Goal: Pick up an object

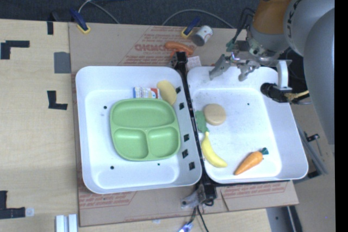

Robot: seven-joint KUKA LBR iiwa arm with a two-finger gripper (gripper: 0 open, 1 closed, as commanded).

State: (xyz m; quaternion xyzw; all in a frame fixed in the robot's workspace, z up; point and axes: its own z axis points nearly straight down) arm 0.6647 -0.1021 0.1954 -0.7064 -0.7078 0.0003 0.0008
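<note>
The desk (32, 133) carries two shallow white bins side by side on a sheet of cardboard. The arm (304, 13) reaches in from the right and hangs over the far edge of the right bin (283, 133). The left bin (92, 133) holds a green divided plate (145, 130), with a small carton (145, 93) and a pale yellow piece (167, 92) just beyond it.

The gripper (234, 69) hovers above the far rim of the right bin with its fingers spread apart and nothing between them. In that bin lie a banana (211, 152) near the dividing wall, a carrot (250, 161) toward the near right corner, and a round tan biscuit (215, 114) beside something green (200, 121), nearest the gripper.

This looks like the approach step: no object is chosen or touched yet. The next move would call for travelling inward over one item, probably the biscuit, lining the fingers across it, then descending before closing.
</note>
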